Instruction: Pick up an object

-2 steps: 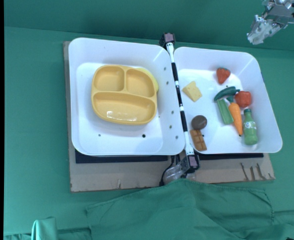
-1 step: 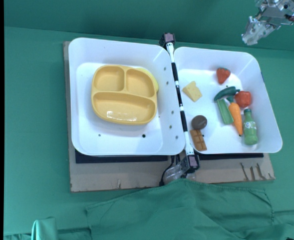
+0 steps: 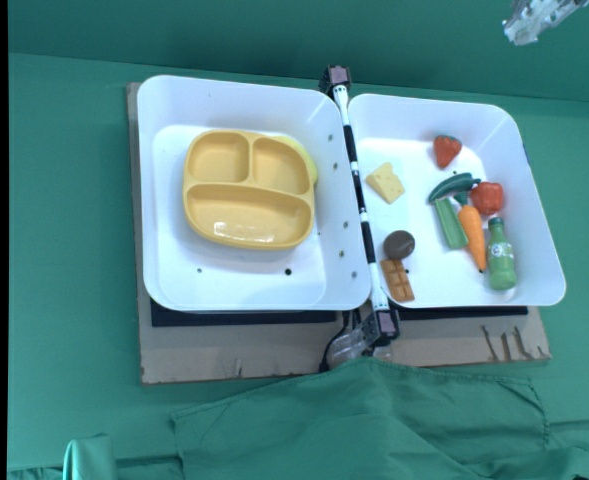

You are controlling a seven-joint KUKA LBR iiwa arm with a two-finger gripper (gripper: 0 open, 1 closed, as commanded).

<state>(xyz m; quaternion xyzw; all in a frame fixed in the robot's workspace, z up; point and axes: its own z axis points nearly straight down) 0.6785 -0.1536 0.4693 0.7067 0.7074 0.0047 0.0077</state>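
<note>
Nearest the camera in the right bin (image 3: 534, 268) lie a waffle-like orange block (image 3: 398, 280), a brown ball (image 3: 399, 243) and a green bottle (image 3: 501, 256); beyond them come a carrot (image 3: 472, 234), a green cucumber (image 3: 450, 222), a red pepper (image 3: 487, 198), a cheese wedge (image 3: 385, 183) and a strawberry (image 3: 447, 150). The left bin (image 3: 164, 268) holds a yellow divided plate (image 3: 249, 188). My pincer (image 3: 534, 13) hangs far off past the right bin's back corner, pinching nothing, and I cannot tell whether it is spread.
</note>
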